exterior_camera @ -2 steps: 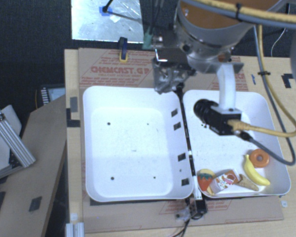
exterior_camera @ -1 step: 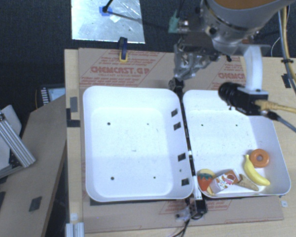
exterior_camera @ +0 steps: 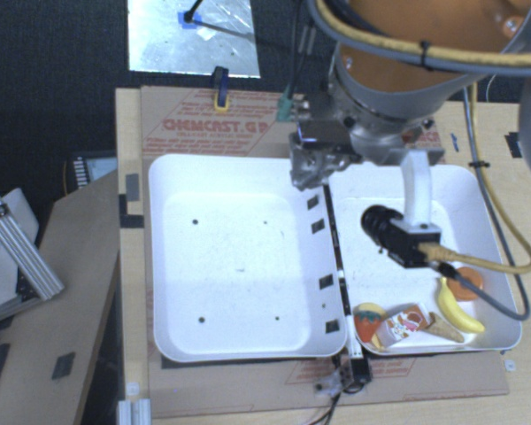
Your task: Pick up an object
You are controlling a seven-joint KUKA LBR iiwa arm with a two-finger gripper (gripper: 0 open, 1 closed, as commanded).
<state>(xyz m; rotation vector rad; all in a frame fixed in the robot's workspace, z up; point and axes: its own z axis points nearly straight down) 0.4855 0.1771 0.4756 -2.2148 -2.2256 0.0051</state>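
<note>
My gripper (exterior_camera: 312, 168) hangs under the big orange and grey wrist, over the far end of the divider between the two bins. Nothing shows beneath it. The objects lie in the near corner of the right bin (exterior_camera: 478, 193): a yellow banana (exterior_camera: 458, 312), an orange round piece (exterior_camera: 468, 282) partly behind a cable, an orange fruit (exterior_camera: 368, 322), a red and white packet (exterior_camera: 404, 323) and a small brown cone-shaped item (exterior_camera: 443, 328). All of them lie well nearer the camera than the gripper, and to its right.
The left bin (exterior_camera: 173, 180) stands beside the right one, with black clips along the divider (exterior_camera: 334, 264). A black camera unit on a white bracket (exterior_camera: 396, 235) hangs from the arm over the right bin, with a yellow cable (exterior_camera: 504, 237) looping past it. Cardboard lies under both bins.
</note>
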